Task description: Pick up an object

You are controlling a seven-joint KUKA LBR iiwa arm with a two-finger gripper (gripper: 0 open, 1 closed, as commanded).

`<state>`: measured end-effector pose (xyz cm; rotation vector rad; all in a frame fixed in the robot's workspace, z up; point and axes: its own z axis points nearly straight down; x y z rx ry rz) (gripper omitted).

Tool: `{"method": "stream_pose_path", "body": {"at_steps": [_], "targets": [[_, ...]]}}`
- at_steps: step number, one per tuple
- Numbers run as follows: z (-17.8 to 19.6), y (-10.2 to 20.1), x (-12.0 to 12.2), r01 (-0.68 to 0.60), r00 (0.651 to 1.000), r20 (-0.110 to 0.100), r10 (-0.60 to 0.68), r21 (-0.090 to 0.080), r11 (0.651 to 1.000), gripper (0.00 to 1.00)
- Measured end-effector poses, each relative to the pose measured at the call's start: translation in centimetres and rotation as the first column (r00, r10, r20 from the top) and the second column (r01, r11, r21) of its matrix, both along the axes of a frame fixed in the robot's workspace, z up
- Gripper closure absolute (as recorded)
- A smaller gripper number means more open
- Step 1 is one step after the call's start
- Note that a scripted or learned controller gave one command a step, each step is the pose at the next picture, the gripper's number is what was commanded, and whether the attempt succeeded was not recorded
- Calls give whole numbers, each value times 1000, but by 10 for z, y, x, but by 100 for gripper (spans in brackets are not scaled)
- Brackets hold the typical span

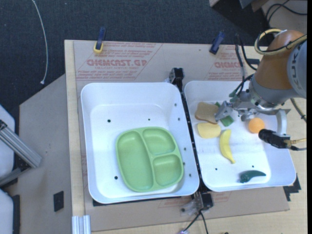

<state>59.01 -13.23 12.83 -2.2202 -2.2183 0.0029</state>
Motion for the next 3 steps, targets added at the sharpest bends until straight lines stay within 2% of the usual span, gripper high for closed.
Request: {"method": "stream_pose_path", "body": {"at_steps": [1,2,3], "targets": [[-45,0,0,1,1000,1,-1,1,1000,0],[-31,1,2,0,1000,9,0,-1,1000,100],[13,-6,4,0,1000,8,0,-3,1000,100]]}}
